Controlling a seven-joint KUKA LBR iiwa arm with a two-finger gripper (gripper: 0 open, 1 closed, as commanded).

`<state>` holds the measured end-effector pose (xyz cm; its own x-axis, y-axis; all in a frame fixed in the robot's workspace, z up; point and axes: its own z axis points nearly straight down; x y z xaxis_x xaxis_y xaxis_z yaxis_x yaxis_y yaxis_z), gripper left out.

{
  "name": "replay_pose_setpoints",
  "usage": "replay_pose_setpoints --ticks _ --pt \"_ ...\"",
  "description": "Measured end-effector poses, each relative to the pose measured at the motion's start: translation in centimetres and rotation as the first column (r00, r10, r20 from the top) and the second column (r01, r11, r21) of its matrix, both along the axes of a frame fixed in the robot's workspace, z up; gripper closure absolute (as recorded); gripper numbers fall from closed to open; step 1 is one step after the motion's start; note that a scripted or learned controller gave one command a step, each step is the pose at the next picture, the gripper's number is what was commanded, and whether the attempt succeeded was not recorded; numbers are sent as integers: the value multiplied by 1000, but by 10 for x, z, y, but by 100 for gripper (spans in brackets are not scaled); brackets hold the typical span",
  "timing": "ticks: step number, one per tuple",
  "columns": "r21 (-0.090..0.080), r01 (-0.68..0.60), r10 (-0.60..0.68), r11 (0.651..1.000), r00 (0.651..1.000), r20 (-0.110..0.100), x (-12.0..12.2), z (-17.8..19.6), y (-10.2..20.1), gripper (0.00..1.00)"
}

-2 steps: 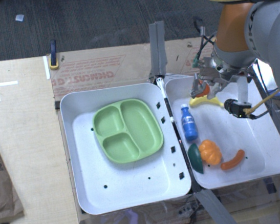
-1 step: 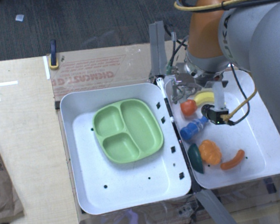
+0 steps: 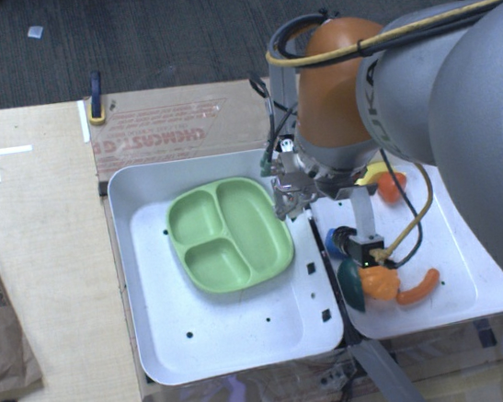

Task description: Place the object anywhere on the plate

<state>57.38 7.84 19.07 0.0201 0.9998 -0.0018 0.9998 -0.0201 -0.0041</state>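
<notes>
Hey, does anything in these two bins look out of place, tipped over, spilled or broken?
Nothing stands out. The green plate sits flat in the left bin, turned slightly askew to its walls, with its compartments bare. A few small toys lie loose in the right bin. No spill or damage is visible.

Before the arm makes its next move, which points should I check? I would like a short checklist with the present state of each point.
1. Green plate lies flat in the left bin: ok.
2. Plate's three compartments free to receive an object: ok.
3. Objects available in the right bin, such as the orange piece and the dark green one: ok.
4. Object seen between the fingers of the gripper: cannot tell.
5. Gripper above the plate: not ok, it sits at the plate's right edge, near the wall between the bins.
</notes>
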Motion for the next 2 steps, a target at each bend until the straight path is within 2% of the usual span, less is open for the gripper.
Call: replay_pose_setpoints --ticks 1,2 --pt "0 -171 171 985 985 2 -62 68 52 100" --pt "2 -544 544 839 839 2 -96 69 -3 100"
